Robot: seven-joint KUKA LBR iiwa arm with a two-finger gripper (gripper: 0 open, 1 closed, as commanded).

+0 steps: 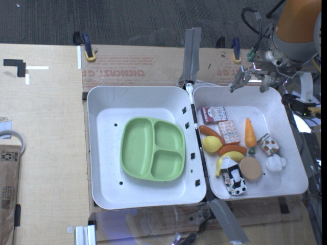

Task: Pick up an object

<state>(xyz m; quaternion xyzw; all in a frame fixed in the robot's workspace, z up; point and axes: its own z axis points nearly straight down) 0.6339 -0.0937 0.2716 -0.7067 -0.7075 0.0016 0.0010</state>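
Presently nothing has been lifted — the pick is not yet made, and every candidate object lies in its bin.

Left to right. Far left, on the wooden bench (46,137), a brown paper bag (7,175) sits at the edge of view (matte, creased). Next, the left bin (102,188), a shallow white plastic tray with rounded corners, holds one item: a pale green divided plate (152,148), three compartments, smooth and slightly glossy, lying flat near the bin's middle.

The right bin (291,182), same white plastic, carries the clutter. At its far-left part a small printed carton (214,114), with a second printed packet (229,131) just nearer. Beside these a reddish sausage shape (210,131), a yellow lemon (212,144) touching it, another sausage-like piece (232,149) and a banana (225,162) — all toy food, smooth moulded plastic by the look. Nearer still, a black-and-white carton (235,180) and a round tan disc (251,168) (perhaps a cookie or bun). Rightward: an orange carrot (250,131), tapered, lying along the near-far line; a small patterned box (268,146); a white lumpy piece (276,163).

The gripper (253,80) hangs over the far rim of the right bin, well apart from the objects. Its fingers (238,83) look spread, released, with nothing between them.

What is left, by my reading: choose a target, descend, close, lift. The carrot stands a little clear of its neighbours; the pile about the lemon is crowded.
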